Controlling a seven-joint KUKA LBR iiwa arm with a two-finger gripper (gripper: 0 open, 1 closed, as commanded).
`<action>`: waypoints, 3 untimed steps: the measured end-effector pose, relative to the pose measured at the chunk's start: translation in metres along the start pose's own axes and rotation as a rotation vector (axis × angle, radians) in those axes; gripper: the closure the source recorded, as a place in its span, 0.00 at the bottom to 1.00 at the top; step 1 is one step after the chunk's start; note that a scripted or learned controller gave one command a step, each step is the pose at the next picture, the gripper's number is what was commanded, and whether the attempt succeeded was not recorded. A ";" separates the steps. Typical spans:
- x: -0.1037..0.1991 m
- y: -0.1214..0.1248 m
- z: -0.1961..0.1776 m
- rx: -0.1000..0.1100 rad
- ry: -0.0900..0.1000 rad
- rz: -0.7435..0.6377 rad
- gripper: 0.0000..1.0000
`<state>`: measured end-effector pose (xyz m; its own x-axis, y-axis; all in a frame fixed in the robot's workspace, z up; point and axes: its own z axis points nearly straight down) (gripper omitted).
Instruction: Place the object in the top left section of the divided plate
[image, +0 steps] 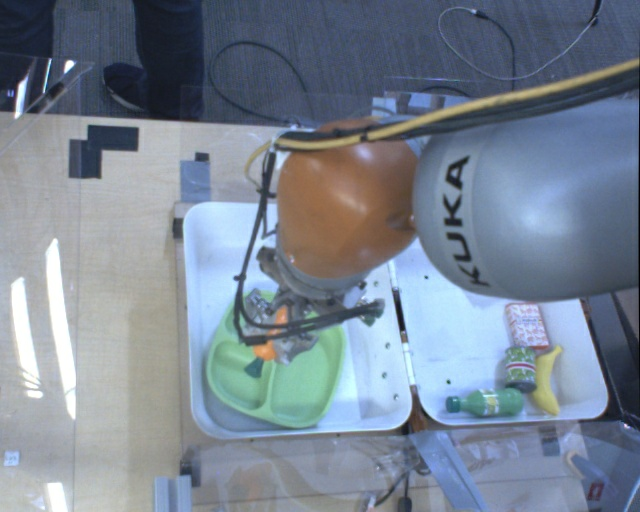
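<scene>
Tool (287, 335): poised low over the green divided plate (310, 390) in the left bin (205, 300); grip state cannot be told, the wrist hiding it. Object: small orange piece (265, 350) with dark stem, just beneath the tool near the plate's upper-left section. Advice: release only once it sits inside that section's ridges; right bin (440, 320) holds bottle (487, 403), banana (547, 380), can (526, 326).
</scene>
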<state>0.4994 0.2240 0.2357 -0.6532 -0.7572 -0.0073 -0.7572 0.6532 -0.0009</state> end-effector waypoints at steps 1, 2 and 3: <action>0.000 0.000 0.000 0.000 0.000 0.001 0.00; -0.050 -0.094 -0.146 0.005 -0.008 0.058 0.00; -0.052 -0.094 -0.159 0.009 -0.021 0.059 1.00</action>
